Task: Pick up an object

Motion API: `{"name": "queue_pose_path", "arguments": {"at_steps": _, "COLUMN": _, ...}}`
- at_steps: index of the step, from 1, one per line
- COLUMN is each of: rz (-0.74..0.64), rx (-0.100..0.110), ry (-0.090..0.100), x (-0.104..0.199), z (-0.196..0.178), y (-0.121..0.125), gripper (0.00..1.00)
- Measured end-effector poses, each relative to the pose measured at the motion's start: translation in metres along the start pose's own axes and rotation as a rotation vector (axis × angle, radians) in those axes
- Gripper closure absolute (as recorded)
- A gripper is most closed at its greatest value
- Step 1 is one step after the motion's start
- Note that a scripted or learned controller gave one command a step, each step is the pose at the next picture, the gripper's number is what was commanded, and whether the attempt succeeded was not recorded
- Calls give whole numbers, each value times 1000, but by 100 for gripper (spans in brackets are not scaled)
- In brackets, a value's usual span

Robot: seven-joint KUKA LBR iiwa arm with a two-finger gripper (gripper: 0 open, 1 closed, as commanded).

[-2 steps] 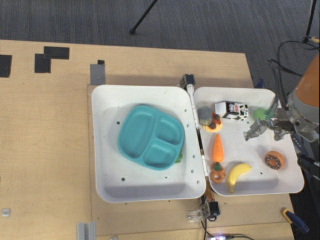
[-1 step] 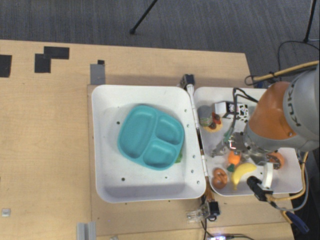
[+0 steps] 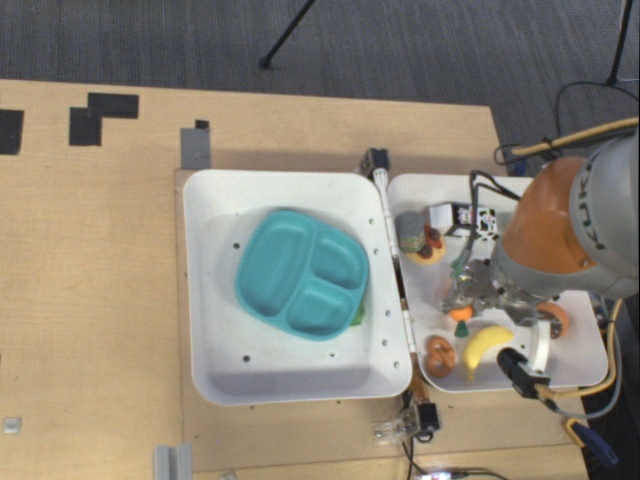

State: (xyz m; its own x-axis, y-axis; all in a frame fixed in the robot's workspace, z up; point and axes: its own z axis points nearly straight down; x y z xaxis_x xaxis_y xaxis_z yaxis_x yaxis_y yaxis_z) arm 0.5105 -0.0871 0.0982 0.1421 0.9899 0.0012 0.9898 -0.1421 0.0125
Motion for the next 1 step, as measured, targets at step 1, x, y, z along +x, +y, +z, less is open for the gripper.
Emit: {"name": "queue_pose_path", "arguments": {"at_steps": 1, "rz": -6, "rx": 10, "ry": 0, "x": 46, "z": -87, "y": -29, "gripper": 100}}
